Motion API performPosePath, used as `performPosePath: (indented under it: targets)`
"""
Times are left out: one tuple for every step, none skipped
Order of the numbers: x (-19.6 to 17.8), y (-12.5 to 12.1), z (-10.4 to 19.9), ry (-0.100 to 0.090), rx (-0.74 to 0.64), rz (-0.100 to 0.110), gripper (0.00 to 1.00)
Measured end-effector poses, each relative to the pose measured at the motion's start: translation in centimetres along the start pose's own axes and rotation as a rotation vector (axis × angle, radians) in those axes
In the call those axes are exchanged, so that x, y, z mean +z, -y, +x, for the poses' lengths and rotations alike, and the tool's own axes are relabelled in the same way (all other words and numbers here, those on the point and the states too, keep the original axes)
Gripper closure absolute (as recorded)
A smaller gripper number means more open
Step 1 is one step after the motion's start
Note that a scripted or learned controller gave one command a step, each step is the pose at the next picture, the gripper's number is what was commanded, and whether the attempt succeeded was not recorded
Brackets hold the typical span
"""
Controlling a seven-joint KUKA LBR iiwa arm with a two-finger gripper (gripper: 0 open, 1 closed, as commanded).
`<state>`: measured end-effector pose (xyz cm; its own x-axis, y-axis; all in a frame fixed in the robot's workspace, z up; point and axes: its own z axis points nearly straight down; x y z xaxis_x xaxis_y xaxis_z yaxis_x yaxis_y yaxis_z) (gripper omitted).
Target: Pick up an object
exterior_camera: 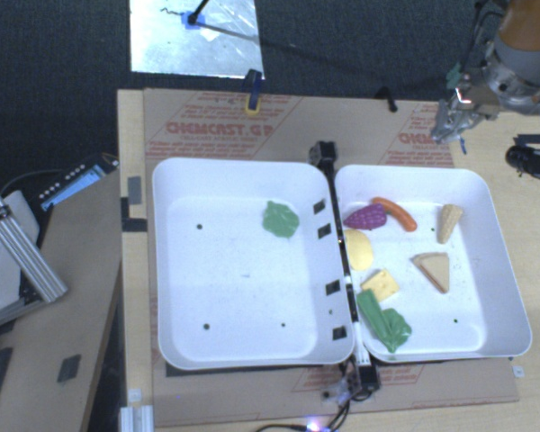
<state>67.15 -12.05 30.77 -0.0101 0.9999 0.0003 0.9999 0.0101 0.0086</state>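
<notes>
My gripper (449,126) hangs above the bench at the upper right, beyond the far rim of the right bin (499,282), with nothing seen in it. That bin holds a purple grape bunch (365,216), an orange sausage (395,212), a cone-shaped piece (447,222), a bread wedge (432,269), a yellow lemon (358,248), a yellow cheese block (381,285) and a green leafy vegetable (384,321). In the left bin (175,277) lies a single green lettuce piece (280,219).
A hinge strip with black clips (335,250) runs between the two bins. A silver sheet (194,25) lies at the back, with a yellow-blue clamp (252,94) by it. A metal rail (18,255) lies at the left edge.
</notes>
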Motion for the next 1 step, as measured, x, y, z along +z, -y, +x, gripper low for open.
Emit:
performPosePath:
  targets:
    - [-1.12, 0.18, 2.29, 0.0, 0.003, 0.004, 1.0]
